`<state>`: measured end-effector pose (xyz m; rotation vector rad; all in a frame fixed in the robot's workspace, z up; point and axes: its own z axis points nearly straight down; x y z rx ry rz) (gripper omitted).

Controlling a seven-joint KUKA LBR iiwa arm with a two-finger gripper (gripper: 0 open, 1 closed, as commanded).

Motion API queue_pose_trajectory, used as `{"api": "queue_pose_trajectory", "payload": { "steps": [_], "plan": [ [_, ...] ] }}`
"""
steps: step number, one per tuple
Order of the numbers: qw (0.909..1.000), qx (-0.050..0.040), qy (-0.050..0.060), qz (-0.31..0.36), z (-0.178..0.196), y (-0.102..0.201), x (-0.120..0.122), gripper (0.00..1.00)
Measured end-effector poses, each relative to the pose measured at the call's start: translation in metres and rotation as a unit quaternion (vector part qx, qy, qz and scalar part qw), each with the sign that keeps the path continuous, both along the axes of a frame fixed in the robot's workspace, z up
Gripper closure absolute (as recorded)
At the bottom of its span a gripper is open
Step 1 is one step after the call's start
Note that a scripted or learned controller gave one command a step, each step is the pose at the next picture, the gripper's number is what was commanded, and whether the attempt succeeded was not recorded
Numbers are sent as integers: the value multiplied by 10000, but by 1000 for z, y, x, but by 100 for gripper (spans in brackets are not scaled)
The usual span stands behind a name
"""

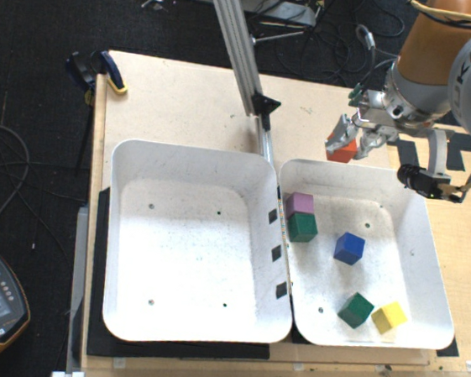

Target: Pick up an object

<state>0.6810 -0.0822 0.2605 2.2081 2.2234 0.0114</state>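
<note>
My gripper (352,144) hangs above the far rim of the right bin (428,248), lifted off the bench. It is shut on a small orange-red block (340,149) that shows between its fingertips. In the right bin lie a pink block (301,203) touching a green block (303,227) near the left wall, a blue block (349,248) in the middle, and a second green block (356,310) beside a yellow block (389,318) at the front.
The left bin (121,166) stands beside the right one, with a shared ridge between them. A slanted metal rail (239,44) runs down to that ridge. A blue and yellow clamp (105,71) sits at the bench's far left corner.
</note>
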Motion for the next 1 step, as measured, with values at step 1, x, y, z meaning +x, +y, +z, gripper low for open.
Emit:
{"api": "queue_pose_trajectory", "payload": {
  "steps": [1],
  "plan": [
    [10000, 14, 85, 10, -65, 72, 0, 100]
  ]
}}
